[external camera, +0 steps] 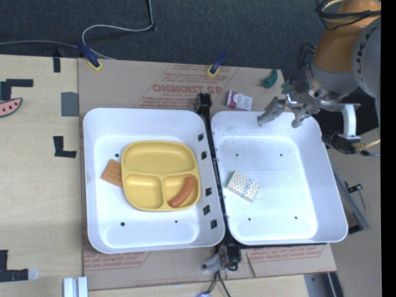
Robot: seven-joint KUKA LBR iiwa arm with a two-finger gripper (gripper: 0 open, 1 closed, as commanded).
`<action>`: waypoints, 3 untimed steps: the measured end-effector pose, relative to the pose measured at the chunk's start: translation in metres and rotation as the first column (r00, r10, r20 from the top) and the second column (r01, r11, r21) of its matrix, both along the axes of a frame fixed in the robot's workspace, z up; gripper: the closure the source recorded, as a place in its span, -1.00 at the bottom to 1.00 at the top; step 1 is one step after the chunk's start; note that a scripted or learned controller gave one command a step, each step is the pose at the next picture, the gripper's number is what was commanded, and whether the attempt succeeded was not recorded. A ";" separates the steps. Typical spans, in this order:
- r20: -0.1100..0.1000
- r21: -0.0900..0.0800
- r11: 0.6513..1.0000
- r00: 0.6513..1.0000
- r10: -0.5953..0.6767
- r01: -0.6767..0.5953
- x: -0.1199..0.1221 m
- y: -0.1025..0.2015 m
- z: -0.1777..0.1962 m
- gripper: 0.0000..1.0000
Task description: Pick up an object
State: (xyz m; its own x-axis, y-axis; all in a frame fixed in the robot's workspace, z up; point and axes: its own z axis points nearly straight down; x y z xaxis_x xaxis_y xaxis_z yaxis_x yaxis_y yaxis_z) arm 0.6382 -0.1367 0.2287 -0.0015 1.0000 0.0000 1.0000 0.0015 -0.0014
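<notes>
Here, metal fingers (pixel 284 114) spread over the right bin's (pixel 322 184) rim — small patterned box (pixel 243 186) lies inside.

2 bins are sitting side by side. In the left bin (pixel 99 228) a tray (pixel 158 159) is holding a sausage (pixel 182 192), a cracker (pixel 112 173) touching its left. A packet (pixel 243 186) is lying in the right bin (pixel 309 221).

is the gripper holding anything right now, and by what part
Nothing is held. The gripper hangs open over the right bin's far edge, with nothing between its jaws; the small patterned packet lies untouched on the bin floor.
</notes>
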 end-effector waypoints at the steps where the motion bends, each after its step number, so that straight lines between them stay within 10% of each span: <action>1: -0.004 0.000 1.000 1.000 -0.001 0.001 0.019 -0.030 -0.130 -1.00; 2: 0.000 -0.002 1.000 1.000 0.001 -0.001 0.021 -0.030 -0.119 1.00; 3: 0.000 -0.002 1.000 1.000 0.001 -0.001 0.020 -0.030 -0.119 -1.00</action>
State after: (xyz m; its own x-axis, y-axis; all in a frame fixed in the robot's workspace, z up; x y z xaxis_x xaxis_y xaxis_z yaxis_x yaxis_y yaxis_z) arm 0.6587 -0.1665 0.1097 -0.0023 1.0000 -0.0024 1.0000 0.0023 -0.0017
